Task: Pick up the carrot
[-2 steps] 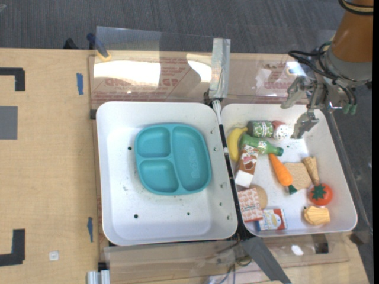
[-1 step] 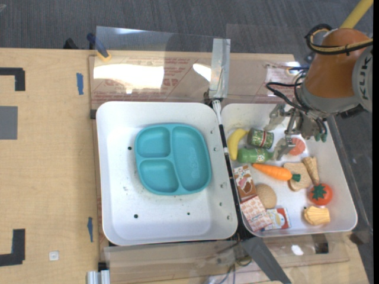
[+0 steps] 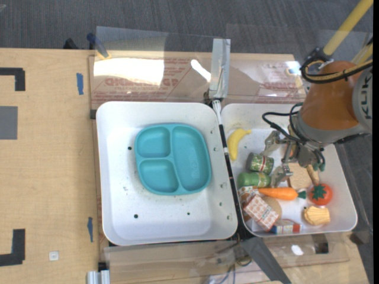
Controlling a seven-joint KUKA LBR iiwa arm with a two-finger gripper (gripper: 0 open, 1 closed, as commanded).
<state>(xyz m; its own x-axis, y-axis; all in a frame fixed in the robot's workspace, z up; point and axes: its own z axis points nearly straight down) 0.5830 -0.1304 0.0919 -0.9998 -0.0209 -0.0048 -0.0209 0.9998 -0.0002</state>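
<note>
The carrot [image 3: 278,193], orange with a green stub at its right end, lies flat across the middle of the right bin [image 3: 348,213]. My gripper [image 3: 283,161] hangs just behind the carrot and above it, over the green can. Its metal fingers [image 3: 271,143] stand open with nothing between them. The carrot is untouched, lying among other toy foods.
Around the carrot are a banana [image 3: 237,141], a green can [image 3: 260,163], a tomato [image 3: 320,194], a yellow corn piece [image 3: 315,216] and a patterned box [image 3: 260,211]. A teal divided plate [image 3: 173,158] sits in the left bin [image 3: 118,220].
</note>
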